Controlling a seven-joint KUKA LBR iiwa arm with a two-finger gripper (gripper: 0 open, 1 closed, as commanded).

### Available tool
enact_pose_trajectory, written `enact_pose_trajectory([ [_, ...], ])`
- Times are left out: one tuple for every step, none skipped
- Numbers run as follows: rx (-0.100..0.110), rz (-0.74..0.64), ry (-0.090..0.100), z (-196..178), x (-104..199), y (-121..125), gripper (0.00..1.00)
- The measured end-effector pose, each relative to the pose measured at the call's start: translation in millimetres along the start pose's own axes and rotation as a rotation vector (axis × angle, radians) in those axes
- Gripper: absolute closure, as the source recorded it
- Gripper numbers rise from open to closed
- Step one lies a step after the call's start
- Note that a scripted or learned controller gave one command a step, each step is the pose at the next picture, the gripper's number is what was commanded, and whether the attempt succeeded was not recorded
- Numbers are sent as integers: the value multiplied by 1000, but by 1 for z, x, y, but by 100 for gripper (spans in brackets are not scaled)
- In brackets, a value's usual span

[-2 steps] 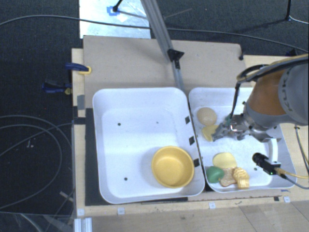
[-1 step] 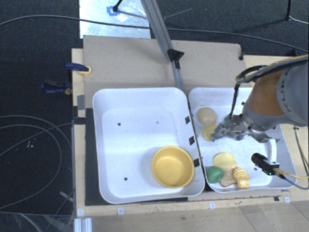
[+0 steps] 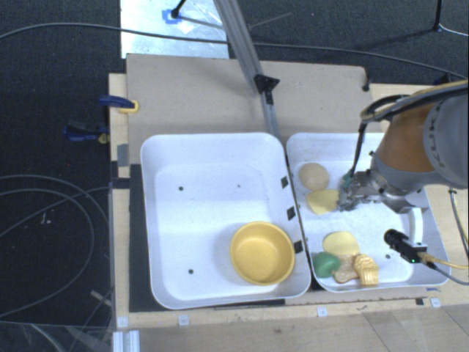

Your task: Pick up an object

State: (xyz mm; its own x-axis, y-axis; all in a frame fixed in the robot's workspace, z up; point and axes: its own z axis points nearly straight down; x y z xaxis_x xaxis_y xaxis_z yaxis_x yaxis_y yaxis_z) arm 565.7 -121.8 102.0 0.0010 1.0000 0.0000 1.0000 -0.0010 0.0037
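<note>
- Camera view: my gripper (image 3: 344,199) is low in the right bin (image 3: 421,259), touching the pale yellow piece (image 3: 321,202); I cannot tell its grip.
- Step, I judge: closing in to grasp; next needs a firm pinch, then lift.

Arm (image 3: 421,141) reaches from right, gripper (image 3: 350,196) lowered.

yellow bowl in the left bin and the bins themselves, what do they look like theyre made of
Yellow bowl: probably plastic, going by its even opaque colour, smooth rim and soft sheen.
Left bin and right bin: likely thin moulded white plastic, matte, with rounded corners and a faintly speckled surface. The view leaves it open whether that is texture or image grain.
</note>
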Motion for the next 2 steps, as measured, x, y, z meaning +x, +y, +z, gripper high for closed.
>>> enact_pose_trajectory([
  [-1, -6, -1, -43, -1, 1, 100],
  [-2, -6, -1, -88, 0, -3, 100],
])
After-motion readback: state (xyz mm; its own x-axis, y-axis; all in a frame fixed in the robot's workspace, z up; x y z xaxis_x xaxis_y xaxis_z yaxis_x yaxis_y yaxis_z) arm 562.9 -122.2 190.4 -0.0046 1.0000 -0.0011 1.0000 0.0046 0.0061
